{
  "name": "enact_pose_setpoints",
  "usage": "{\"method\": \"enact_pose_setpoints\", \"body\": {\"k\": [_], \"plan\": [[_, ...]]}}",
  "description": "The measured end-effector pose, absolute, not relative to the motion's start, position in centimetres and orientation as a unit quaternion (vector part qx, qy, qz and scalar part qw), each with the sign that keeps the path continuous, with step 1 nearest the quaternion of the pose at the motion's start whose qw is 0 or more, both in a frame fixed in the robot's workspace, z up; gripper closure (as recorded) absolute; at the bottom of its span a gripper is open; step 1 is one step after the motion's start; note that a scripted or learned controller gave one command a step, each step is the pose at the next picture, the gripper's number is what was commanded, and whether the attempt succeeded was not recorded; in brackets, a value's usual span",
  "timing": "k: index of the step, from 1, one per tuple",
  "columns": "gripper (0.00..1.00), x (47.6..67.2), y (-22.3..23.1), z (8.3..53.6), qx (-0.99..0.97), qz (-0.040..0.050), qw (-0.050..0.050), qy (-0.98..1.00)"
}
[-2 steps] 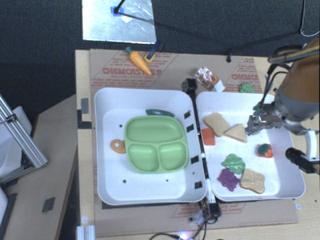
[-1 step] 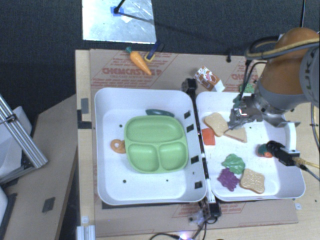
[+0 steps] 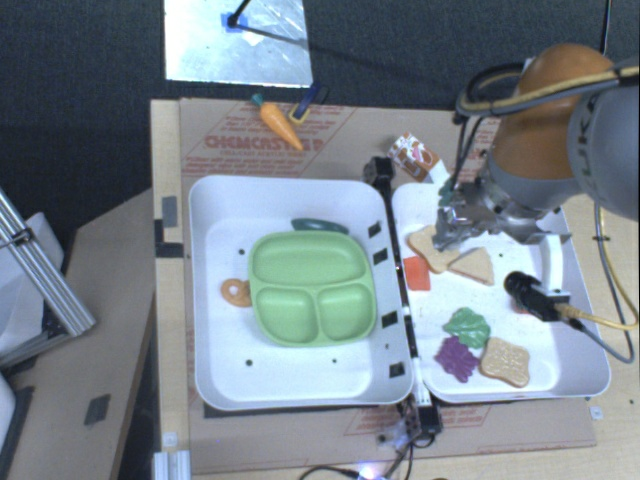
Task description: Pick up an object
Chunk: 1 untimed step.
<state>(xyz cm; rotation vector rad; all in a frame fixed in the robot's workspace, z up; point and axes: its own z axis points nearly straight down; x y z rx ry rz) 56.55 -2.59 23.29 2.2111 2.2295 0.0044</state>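
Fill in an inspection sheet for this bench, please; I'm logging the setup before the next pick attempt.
Surface: left bin and right bin side by side on cardboard.
Job's things: right bin holds toast, purple grapes, lettuce, orange block, bread pieces.
Clutter: green tray and pretzel in left bin; carrot and wrapped snack outside the bins.
Gripper: gripper low over bread pieces.
Cables: yellow cable from a black plug.
Surroundings: foil sheet behind.

We list in the right bin toast slices, red block, lettuce, grapes, bread, lying flat.
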Motion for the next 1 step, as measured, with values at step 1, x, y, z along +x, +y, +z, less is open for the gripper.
{"method": "enact_pose_setpoints", "body": {"k": [1], "plan": [[1.00, 56.40, -4.43, 22.08, 0.707, -0.0001, 0.000, 0.707]]}}
